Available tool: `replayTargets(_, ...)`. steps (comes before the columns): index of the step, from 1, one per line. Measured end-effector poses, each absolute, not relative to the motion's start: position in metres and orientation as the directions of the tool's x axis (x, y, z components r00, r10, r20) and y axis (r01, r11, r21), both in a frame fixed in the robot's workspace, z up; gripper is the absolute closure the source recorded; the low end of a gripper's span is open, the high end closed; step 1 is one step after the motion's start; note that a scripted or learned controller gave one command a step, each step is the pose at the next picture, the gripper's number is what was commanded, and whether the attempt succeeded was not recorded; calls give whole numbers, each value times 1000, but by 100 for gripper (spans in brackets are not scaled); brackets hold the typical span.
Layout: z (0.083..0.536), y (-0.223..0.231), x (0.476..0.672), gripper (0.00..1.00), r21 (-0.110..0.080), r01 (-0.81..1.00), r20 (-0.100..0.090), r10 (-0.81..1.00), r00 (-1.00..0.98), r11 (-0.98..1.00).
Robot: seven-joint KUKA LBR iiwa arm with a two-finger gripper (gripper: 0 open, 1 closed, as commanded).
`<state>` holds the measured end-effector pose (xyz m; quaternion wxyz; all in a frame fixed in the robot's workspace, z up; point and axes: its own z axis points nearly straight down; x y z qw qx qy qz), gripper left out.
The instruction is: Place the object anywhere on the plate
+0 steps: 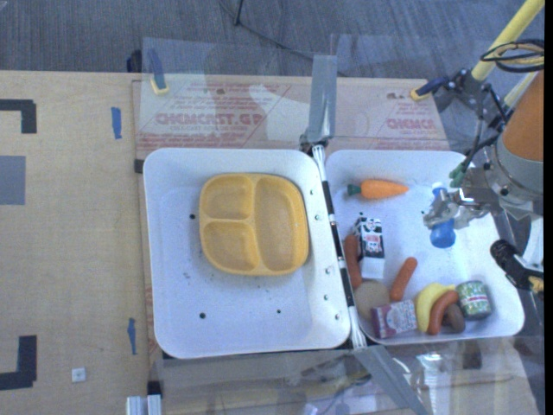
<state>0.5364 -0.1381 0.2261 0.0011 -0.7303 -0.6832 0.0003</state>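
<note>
Yellow plastic, three compartments: the plate (254,224) lies in the left bin (173,318). My tool (445,213) hangs over the right bin (510,318), with a small blue object (442,236) just under its tip; whether it grips that object I cannot tell. Nearby lie a carrot (380,189), a milk carton (371,247), a banana (429,301) and a green can (473,300).
</note>
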Motion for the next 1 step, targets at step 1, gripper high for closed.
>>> replayTargets(1, 270, -69, 568, 100, -1, 997, -1, 997, -76, 76)
